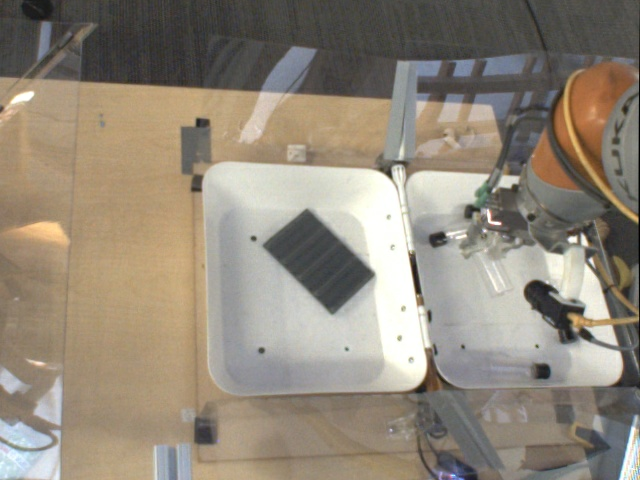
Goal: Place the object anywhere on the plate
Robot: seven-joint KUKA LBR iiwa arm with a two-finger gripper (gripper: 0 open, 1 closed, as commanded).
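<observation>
The dark ribbed plate [319, 260] lies diagonally in the left bin [222, 298]; the gripper [492, 268] hangs released over the right bin [445, 353].

One camera sitting high above bench [120, 268], looking down at slant, taking in both white bins [225, 268] from far back; arm [600, 138] reaching in from right.

Dark ribbed plate [319, 260] in left bin [225, 348]; claw [492, 263] over right bin [470, 353].

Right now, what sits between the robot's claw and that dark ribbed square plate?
In the camera view, bare white bin floor and the bins' adjoining rims separate gripper from dark ribbed square plate.
</observation>
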